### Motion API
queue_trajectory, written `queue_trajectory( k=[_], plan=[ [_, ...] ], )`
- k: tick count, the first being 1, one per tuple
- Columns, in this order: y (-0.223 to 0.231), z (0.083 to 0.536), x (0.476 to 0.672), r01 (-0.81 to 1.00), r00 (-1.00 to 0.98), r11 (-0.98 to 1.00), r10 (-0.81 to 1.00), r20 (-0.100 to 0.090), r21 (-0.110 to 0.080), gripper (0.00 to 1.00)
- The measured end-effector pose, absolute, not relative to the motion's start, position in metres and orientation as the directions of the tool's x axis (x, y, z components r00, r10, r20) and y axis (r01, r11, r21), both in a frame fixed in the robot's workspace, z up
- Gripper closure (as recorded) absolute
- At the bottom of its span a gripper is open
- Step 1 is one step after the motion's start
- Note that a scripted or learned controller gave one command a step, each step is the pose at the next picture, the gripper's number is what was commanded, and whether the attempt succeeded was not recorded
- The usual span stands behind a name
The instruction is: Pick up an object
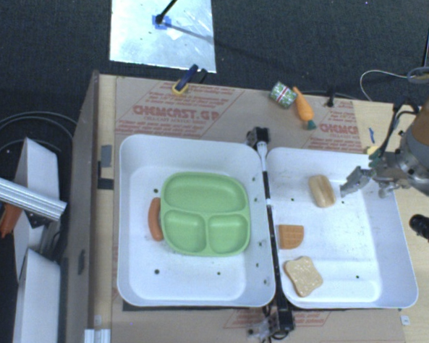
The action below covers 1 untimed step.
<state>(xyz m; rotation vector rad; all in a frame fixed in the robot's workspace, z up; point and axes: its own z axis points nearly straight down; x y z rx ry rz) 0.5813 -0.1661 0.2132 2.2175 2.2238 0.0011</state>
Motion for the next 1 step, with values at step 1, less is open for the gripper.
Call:
queue_trajectory(
  k=[1],
  plan=[
    [-0.1379, 0.1267, 0.6324, 1.000, -0.004, 0.004, 1.000, 0.001, -0.001, 0.00]
  ],
)
